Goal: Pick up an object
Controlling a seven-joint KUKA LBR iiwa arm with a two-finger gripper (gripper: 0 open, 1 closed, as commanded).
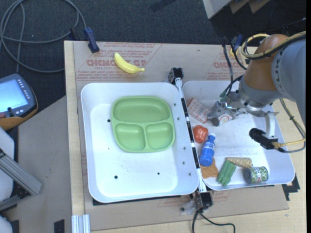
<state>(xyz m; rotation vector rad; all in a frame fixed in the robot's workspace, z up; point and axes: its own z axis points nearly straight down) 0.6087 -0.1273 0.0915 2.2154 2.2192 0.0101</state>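
White plastic, smooth and shallow: two bins side by side on a brown cardboard-faced bench (146, 52). Left bin (97, 174) fills the frame's centre; right bin (282, 171) sits at lower right.

Left bin: one pale green plate (144, 123), matte, rounded corners, three compartments — one long above, two small below.

Right bin, six loose things counted. One crinkled clear wrapper with red print (197, 108) at its upper left. One red rounded piece (200, 131) just beside the dividing rims. One blue bottle (207, 150), white cap, right below the red piece. One flat orange piece (209, 171) under the bottle's base. One green ribbed, stalk-like object (226, 173). One small can (256, 174), patterned label, lying on its side, with a tan cone-like shape touching it above.

One yellow banana (128, 64) on the bench, upper centre, outside the bins.

Gripper (219, 114), metal, low over the right bin's upper part, just beside the wrapper; open or closed — cannot tell. Nothing seen between its tips.
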